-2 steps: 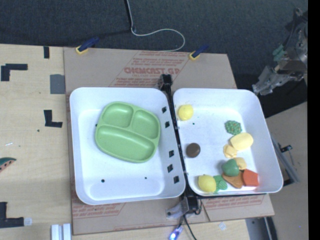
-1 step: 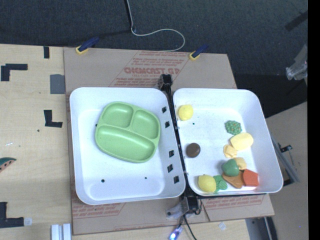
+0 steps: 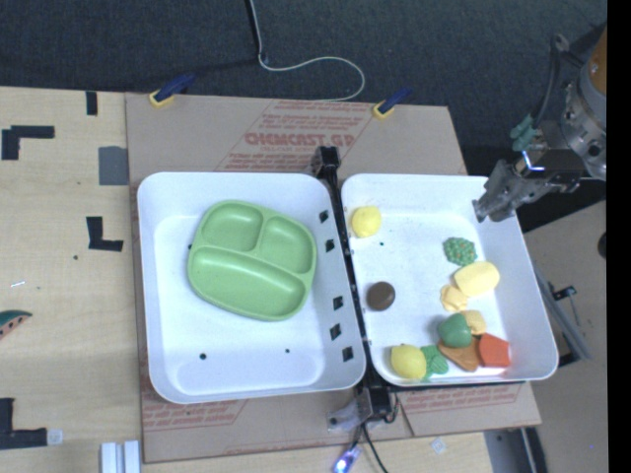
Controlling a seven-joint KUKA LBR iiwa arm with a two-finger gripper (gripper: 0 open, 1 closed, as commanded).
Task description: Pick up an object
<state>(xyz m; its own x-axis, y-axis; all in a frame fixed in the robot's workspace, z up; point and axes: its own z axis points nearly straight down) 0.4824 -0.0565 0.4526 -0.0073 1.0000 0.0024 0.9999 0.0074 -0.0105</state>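
1. Cardboard sheeting covers the tabletop [image 3: 59,264] under two white bins; nearest the camera, the right bin's [image 3: 414,249] front corner is crowded: a yellow lemon-like piece [image 3: 408,362], a green leafy bit [image 3: 435,358] just beside it, a green pepper-like piece [image 3: 455,329] and an orange-red block [image 3: 494,350] touching an orange slab [image 3: 461,356].
2. A step back, a brown round piece [image 3: 381,295] sits alone near the divider, well apart from the pile, and a pale yellow lump [image 3: 474,280] rests against the right wall area with smaller yellow bits beside it.
3. Further in, a green bumpy piece [image 3: 457,250] lies just behind that lump, and a yellow ball [image 3: 366,221] sits near the divider at the back.
4. Over in the left bin [image 3: 168,215], a green divided plate [image 3: 252,259] lies flat, nothing on it.
5. Farthest back, the gripper [image 3: 490,205] hangs over the right bin's back-right rim; its fingers are dark and blurred, so I cannot tell how wide they stand, and nothing shows between them.
6. My read: the pick has not happened. Every object lies in a bin, none lifted. The green bumpy piece is the closest candidate, near the fingers and toward the camera from them; a descent and a closing grasp remain.
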